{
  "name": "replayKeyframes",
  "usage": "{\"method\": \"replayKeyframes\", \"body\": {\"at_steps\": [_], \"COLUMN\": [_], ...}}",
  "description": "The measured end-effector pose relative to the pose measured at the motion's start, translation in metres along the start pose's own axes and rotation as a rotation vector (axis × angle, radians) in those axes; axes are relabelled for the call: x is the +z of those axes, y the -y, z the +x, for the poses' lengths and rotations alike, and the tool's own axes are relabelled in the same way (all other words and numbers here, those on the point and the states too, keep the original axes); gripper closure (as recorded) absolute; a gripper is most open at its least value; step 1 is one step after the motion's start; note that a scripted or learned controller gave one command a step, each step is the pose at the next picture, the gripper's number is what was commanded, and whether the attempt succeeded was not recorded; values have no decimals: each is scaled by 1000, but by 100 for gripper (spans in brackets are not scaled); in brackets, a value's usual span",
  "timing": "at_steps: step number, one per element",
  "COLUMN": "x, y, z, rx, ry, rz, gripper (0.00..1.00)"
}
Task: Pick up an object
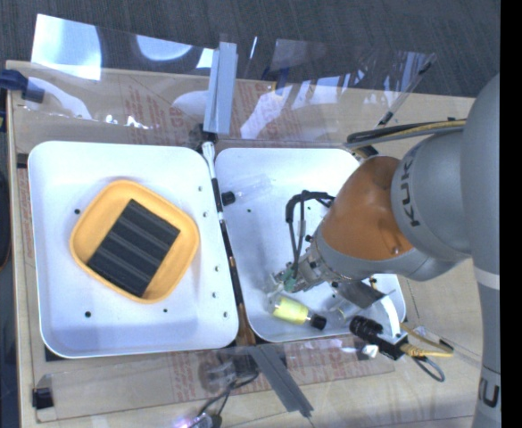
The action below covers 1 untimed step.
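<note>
Overhead slanted view of the pick-up workcell. The arm [421,212], grey with a glossy orange band, reaches into the right bin [269,172] so that its gripper [298,275] is low over the bin's near part, just beside a small yellow cylindrical object with a dark cap [294,310] lying on its side on the bin floor, the likeliest target for the pick. Whether the jaws are spread or pressed together cannot be told, since the wrist and cabling hide them; nothing is visibly pinched. The left bin [46,239], smooth white plastic with rounded corners, holds a soft-edged yellow square tray [87,226] bearing a dark ribbed rectangular block [134,246] set diagonally. Both bins rest on a pale tabletop [153,114], side by side, keeping objects within reach.
</note>
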State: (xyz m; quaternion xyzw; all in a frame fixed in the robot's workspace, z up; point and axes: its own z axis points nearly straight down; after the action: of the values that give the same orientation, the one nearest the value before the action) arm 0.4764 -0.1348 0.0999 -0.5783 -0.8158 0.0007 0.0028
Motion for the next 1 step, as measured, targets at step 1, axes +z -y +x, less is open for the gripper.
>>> {"method": "replayKeyframes", "body": {"at_steps": [1], "x": [-127], "y": [-13], "z": [-8], "rx": [-33], "ry": [5], "rz": [-6], "gripper": [100]}}
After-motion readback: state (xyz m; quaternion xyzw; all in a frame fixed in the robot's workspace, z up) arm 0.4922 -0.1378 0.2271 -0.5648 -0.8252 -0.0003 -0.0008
